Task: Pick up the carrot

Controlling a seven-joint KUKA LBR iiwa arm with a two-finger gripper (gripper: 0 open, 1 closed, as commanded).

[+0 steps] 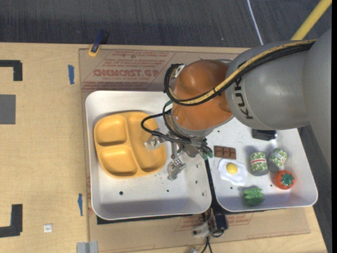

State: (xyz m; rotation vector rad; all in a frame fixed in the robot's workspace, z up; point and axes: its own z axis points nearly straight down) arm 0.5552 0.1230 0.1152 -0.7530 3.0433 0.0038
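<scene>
The arm [279, 88] is reaching in from the right and hanging over the seam between the two bins, its orange band covering the far corner where they meet. The gripper [175, 167] is pointing down into the left bin [95, 157], just beside the right edge of a yellow tray [126, 144]. Whether it is open or closed cannot be told. The tray is lying in the left half of that bin, its three compartments showing nothing inside.

The right bin [308, 188] is holding a chocolate bar [225, 152], a fried egg [232, 170], two green-and-white pieces [258, 162] side by side, a red fruit [284, 179] and a green vegetable [253, 195] near the front rim.

Where the carrot is lying cannot be told.
</scene>
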